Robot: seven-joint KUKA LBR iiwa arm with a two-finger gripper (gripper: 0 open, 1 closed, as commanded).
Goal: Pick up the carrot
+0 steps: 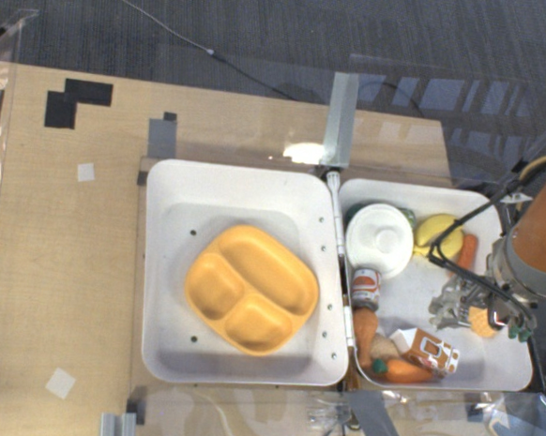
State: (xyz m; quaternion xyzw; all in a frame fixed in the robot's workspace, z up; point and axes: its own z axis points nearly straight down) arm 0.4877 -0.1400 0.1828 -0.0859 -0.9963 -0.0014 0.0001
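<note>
Carrot (408,370) lies at the near edge of the right bin (505,372), orange with a green stub toward its left end, partly tucked under a small orange-and-white carton (432,350) that covers its upper right part. A second orange piece (365,330) stands just left of it, against the bin's left wall; whether that is another carrot is hard to say. Above it sits a small jar with a red label (365,287), touching a white bowl (380,238). Beside the bowl lies a yellow lemon-like fruit (437,232), with a green thing behind the bowl mostly hidden and an orange-red item (467,248) crossed by a black cable.

The gripper (454,307) hangs over the right bin's middle, well apart from the carrot, its metal fingers a blurred tangle, so I cannot tell whether they are spread or pressed together. The arm is cut off at the right edge, and a round tan thing (482,322) is half hidden behind the gripper.

The left bin (167,251) holds 1 yellow divided tray (252,287) with 3 compartments.
</note>
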